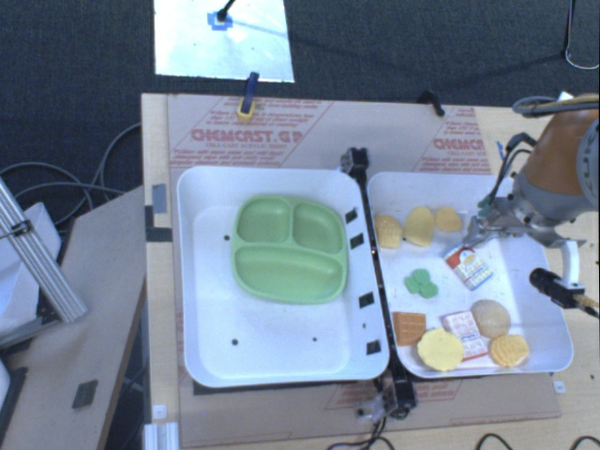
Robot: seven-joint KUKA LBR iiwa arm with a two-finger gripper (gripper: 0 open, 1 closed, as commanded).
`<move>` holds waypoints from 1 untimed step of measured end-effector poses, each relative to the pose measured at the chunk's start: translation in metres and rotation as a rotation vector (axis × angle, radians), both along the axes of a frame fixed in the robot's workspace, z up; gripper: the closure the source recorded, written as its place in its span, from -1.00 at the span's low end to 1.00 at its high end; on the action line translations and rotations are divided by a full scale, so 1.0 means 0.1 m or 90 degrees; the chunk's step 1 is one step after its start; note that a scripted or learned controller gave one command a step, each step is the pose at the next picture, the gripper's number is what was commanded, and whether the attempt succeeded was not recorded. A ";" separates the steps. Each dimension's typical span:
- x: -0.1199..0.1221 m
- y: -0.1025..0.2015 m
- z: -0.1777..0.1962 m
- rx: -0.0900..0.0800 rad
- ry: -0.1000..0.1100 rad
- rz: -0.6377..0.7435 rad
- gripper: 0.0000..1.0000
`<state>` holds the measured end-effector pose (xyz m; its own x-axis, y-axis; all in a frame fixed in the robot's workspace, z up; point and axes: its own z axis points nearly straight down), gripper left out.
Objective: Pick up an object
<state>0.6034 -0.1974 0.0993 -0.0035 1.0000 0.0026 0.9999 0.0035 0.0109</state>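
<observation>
A wooden bench (159, 279) stands on dark blue-grey carpet (75, 54), and a sheet of board (309, 129) printed with red lettering lies across its top. The lettering reads "CHEMCAST GP" on the left; a second print on the right runs at a slant and is too broken up to read. Beyond the bench a pale square panel (220, 26) lies on the carpet with a small blue mark on it. Grey cables (56, 181) trail over the floor at the left, next to a slanted aluminium rail (37, 261).

2 shallow white bins sit side by side on the board. The left bin (272, 345) holds a green divided plate (289, 248) with 3 compartments. The right bin (553, 345) holds small play-food pieces: 3 pale yellow pieces (418, 225) along its far side, a green piece (421, 283) near the middle, an orange waffle square (410, 327), a yellow round piece (440, 350), a tan round piece (489, 318), an orange ridged piece (509, 350), and a flat red-and-white packet (463, 331) whose print is too small to read.

The grey arm with its orange band (562, 153) reaches in from the right over the right bin. The gripper (475, 234) hangs low at the bin's far right part, directly over a small red-and-white carton (470, 267) lying tilted on the bin floor. Whether the claw is apart or together on the carton cannot be told; its tips blur into the carton's upper edge.
</observation>
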 end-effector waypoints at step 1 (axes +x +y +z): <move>-0.04 -0.07 0.58 -0.003 0.004 -0.002 1.00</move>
